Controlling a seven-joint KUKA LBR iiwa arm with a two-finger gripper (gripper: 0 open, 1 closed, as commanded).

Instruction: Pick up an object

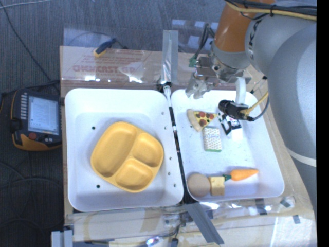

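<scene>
— How many bits can you count from here?

— Two white bins on the tabletop. The gripper (198, 90) hangs over the far edge of the right bin (249, 151), and that bin has five loose things in it.

— Which is closest to it?

— One pizza slice (200, 119), just beside the gripper on the near side, not touching it. Past that there's one pale speckled block (212, 139). Well away from the gripper, by the near wall, one carrot (241, 175), and one round brown piece (198, 185) touching one tan block (217, 186).

— Is the gripper spread or pinched?

— I can't tell from this angle. Nothing shows in its grasp.

— And the other bin?

— The left bin (82, 112), off to the gripper's side, holds one yellow plate (128, 156) with three compartments.
</scene>
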